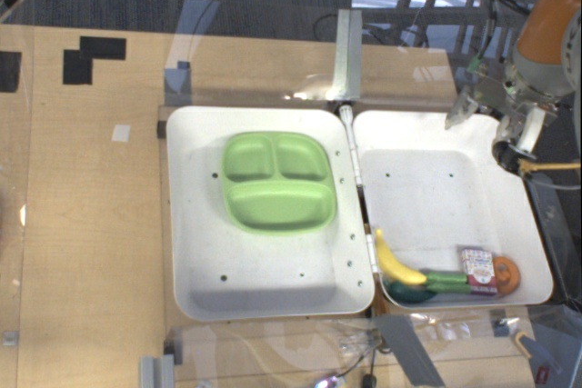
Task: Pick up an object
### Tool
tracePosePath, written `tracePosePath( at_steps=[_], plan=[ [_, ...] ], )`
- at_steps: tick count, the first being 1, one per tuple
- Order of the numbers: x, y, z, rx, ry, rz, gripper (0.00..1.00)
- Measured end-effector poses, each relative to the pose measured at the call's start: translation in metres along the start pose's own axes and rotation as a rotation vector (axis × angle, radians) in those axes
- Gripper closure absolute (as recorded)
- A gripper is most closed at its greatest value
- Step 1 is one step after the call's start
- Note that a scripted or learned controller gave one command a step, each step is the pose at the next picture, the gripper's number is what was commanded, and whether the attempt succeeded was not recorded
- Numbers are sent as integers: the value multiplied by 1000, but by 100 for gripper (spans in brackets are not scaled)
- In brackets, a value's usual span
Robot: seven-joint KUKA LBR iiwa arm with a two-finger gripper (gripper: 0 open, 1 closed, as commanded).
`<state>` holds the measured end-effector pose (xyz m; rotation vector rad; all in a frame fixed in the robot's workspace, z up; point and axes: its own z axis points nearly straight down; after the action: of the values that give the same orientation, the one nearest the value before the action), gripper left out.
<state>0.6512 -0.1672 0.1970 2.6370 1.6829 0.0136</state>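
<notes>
The right bin (436,186) holds a cluster of objects in its near corner: a yellow banana (396,263), a dark green long item (435,284), a small white and red packet (476,263) and an orange round object (506,275). My gripper (491,124) hangs over the far right corner of this bin, well away from the cluster. It is open, with one finger (458,111) to the left and the other to the right, and nothing sits between them. The orange band (546,23) of the arm is above it.
A green divided plate (277,182) lies in the middle of the left bin (195,268). A metal divider (356,186) runs between the two bins. Cables and frame parts (436,14) stand behind the right bin.
</notes>
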Motion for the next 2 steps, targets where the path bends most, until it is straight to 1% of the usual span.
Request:
tracePosePath(
  at_steps=[1,2],
  plan=[
    [-37,-13,-123,9,0,69,0],
    [-27,-15,92,15,-2,281,0]
  ],
)
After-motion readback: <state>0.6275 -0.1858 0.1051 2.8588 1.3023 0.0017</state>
